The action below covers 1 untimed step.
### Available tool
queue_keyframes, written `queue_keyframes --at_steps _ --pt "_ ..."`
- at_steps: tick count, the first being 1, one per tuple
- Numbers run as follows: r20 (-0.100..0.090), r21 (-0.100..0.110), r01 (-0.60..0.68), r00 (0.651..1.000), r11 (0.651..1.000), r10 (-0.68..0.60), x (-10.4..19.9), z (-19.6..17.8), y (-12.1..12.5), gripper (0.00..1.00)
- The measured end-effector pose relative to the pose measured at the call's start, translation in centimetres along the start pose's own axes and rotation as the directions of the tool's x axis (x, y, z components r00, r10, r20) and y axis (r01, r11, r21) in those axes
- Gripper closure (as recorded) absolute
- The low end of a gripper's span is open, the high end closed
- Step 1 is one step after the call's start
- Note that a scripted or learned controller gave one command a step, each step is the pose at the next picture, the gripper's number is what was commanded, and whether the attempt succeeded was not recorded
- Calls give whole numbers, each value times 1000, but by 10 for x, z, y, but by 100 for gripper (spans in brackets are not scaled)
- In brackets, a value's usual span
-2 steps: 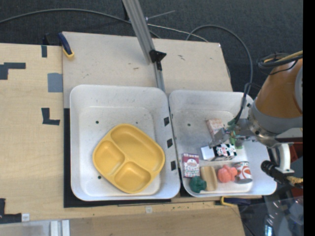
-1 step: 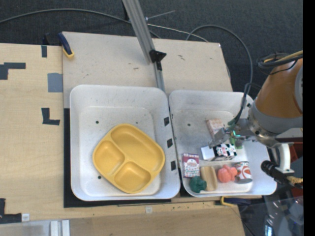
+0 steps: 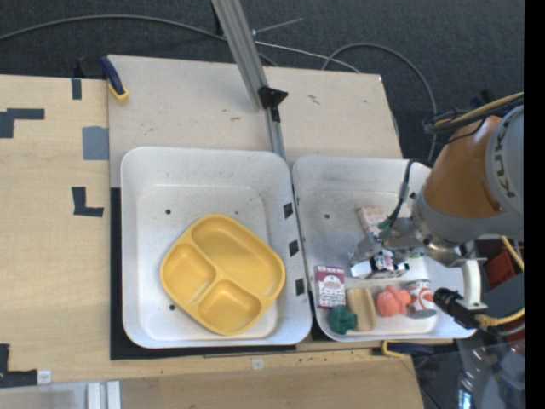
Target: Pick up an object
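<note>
The bench (image 3: 213, 92) carries two white bins. The left bin (image 3: 136, 228) holds a yellow divided tray (image 3: 223, 273). In the right bin (image 3: 341, 186) the claw (image 3: 381, 258) (grip state unclear) hangs low, with toys at six o'clock: small box (image 3: 329, 285), orange lump (image 3: 392, 302), green piece (image 3: 342, 319).

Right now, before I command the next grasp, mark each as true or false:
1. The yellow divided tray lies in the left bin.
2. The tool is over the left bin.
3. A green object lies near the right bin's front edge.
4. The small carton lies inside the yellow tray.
1. True. The yellow tray lies in the left bin.
2. False. The tool is over the right bin.
3. True. The green object lies there.
4. False. The small carton lies in the right bin.
</note>
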State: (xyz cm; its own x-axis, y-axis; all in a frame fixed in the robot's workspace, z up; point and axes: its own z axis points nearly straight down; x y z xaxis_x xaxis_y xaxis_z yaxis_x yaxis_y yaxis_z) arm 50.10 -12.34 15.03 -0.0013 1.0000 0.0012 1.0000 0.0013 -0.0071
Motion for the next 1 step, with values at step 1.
queue_keyframes --at_steps 1 --pt "7 -20 -1 1000 1000 2 -2 34 12 0"
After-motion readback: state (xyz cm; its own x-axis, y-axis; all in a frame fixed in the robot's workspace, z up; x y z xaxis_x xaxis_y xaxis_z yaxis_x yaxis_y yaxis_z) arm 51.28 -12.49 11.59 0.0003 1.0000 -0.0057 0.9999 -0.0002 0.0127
